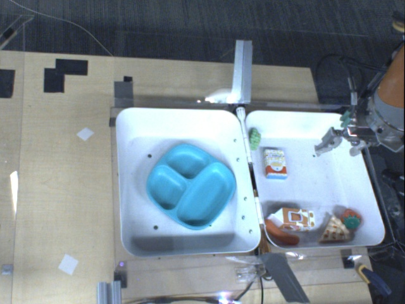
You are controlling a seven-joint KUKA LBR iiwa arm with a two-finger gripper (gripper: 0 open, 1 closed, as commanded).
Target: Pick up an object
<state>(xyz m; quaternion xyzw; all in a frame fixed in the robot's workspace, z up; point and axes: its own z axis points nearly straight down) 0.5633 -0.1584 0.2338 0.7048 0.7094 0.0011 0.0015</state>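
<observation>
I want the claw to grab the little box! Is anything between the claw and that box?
No. In the camera view, just bare white bin floor lies between the claw and the small orange-and-white carton.

Right bin point(329, 122): small orange-and-white carton point(274, 163) lying flat near its left edge; green item point(254, 137) against the left wall; toy foods along the front edge.

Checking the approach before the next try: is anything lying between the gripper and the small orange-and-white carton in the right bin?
Nothing visible does. The gripper hangs over the upper right of the right white bin; bare bin floor lies between it and the small orange-and-white carton. The small green object sits beyond the carton.
</observation>
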